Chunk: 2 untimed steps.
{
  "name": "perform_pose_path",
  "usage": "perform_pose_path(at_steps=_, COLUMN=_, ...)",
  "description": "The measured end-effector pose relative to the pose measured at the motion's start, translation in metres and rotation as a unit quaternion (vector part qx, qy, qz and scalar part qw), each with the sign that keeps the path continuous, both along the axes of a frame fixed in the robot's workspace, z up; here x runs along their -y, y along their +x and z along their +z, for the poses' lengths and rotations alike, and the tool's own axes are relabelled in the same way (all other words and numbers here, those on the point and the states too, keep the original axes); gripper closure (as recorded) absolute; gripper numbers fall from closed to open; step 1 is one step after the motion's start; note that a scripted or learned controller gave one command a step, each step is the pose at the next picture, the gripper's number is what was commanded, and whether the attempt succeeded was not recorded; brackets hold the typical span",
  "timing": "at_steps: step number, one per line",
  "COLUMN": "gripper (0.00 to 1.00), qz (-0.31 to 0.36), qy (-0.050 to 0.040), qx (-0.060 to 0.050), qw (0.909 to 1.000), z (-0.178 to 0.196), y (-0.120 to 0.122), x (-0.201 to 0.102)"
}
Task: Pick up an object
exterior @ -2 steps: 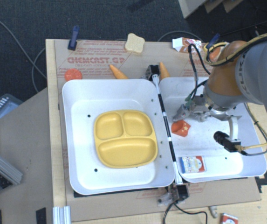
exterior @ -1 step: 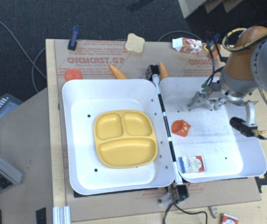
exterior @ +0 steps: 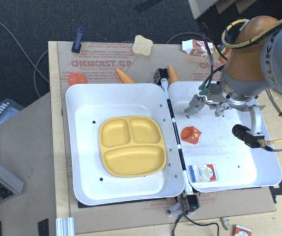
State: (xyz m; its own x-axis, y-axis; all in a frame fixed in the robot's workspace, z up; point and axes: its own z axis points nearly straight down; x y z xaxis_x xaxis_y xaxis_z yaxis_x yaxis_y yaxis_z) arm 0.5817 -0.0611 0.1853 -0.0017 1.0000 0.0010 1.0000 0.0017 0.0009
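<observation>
Desk [exterior: 57,181], back edge: blue clip [exterior: 77,39], bread-like piece [exterior: 142,45].
Left bin [exterior: 77,132]: yellow divided plate [exterior: 132,145], flat and central.
Right bin [exterior: 259,176]: red lump [exterior: 190,134] just beside the dividing wall, the likeliest pick; printed packet [exterior: 203,173] by the front rim.
Hand [exterior: 204,110]: over the right bin's back half, apparently spread, holding nothing, offset up-right of the lump.
Risk: a straight descent closes on bare floor.
Obstruction: the wall crowds the lump's left.
</observation>
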Motion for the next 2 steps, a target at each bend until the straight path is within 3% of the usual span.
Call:
perform_pose_path(at_steps=1, gripper=0.00, qz=0.000, qy=-0.0006, qx=0.000, qw=1.0000, z=-0.001, y=0.011, x=-0.007)
perform_pose_path(at_steps=2, gripper=0.00, qz=-0.001, qy=-0.0007, qx=-0.001, qw=1.0000, z=-0.101, y=0.019, x=0.038)
